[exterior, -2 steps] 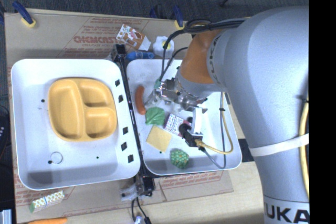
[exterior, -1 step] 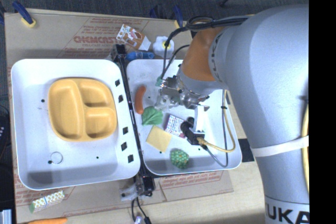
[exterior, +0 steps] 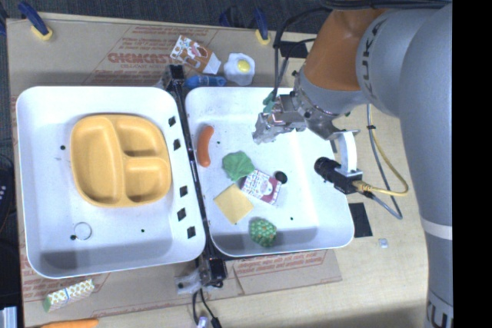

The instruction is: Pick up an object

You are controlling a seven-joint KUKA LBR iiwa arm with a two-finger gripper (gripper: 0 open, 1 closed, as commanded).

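Two white bins (exterior: 31,165) sit on brown cardboard (exterior: 131,50).

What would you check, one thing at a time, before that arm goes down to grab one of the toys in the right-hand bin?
1. Things to pick in the right bin: ok. An orange sausage, a green leaf, a yellow square, a small carton and a green ball lie there.
2. Gripper over that bin: ok, above its upper middle.
3. Gripper holding nothing: cannot tell; its tip is too blurred.
4. A piece lying apart: ok, the sausage and the ball each lie alone.
5. Crowded pieces: not ok; leaf, carton and square touch or overlap.
6. Left bin: ok, it holds a yellow tray, away from the arm.
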